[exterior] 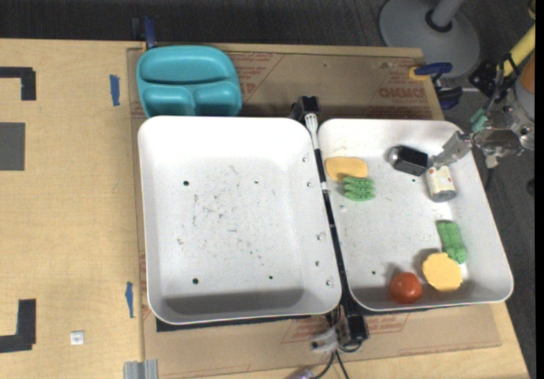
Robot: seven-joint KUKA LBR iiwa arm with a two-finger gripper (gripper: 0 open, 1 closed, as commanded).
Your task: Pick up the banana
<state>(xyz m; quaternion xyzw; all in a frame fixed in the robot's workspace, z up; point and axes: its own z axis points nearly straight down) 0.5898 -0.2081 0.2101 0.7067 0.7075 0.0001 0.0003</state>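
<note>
From the overhead camera I see two white bins side by side on the surface (68, 199). The left bin (229, 216) has only specks on its floor. In the right bin (408, 224), the banana (346, 167) lies at the far-left part, close to the divider between the bins, with a green ridged piece (358, 189) touching its near edge. A black object (410, 160) sits further right at the far side, and a small pale cylinder (440, 183) rests just beside it. Along the right wall I see a second green piece (452, 240), and just nearer a round yellow item (443, 272) with a red tomato-like ball (406, 286) to its left. The gripper (463, 141) hangs over the bin's far-right corner, well apart from the banana; I cannot tell how it is set. A teal divided tray (189, 80) sits beyond the left bin.
</note>
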